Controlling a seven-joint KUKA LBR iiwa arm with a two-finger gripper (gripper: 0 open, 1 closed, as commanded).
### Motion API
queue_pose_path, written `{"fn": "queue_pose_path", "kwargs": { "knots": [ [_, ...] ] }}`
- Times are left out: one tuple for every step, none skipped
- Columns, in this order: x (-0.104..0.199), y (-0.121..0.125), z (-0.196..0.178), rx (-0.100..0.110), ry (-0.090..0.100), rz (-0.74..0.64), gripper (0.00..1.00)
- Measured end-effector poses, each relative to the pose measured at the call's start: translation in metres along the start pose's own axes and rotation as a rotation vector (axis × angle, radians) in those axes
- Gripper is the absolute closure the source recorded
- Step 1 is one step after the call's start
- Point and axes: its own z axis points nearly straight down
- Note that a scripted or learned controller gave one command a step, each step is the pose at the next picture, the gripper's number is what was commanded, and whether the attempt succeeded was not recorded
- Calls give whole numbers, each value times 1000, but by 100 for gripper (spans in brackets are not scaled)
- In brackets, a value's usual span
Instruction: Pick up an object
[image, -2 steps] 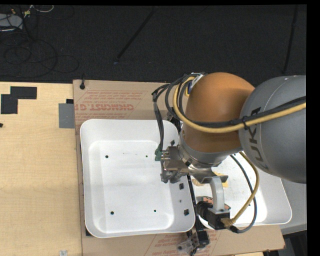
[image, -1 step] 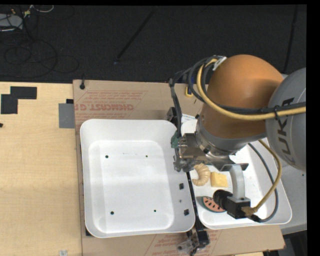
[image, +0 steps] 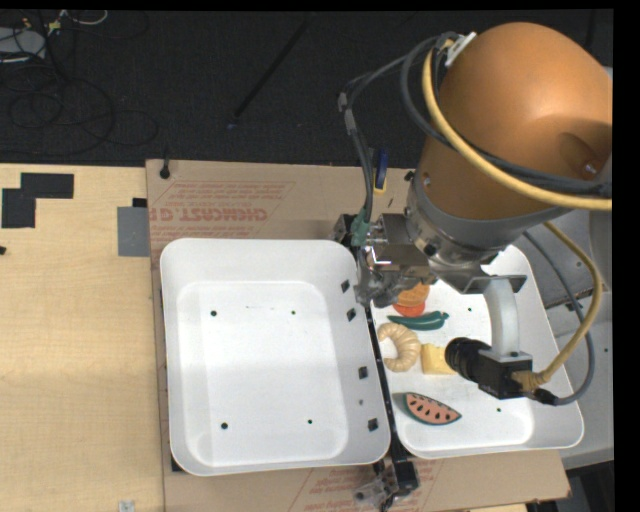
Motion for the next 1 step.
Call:
{"fn": "queue_pose_path", "kwargs": {
  "knots": [
    [-44, -1, 51, 13, -4, 8, 100]
  ]
}}
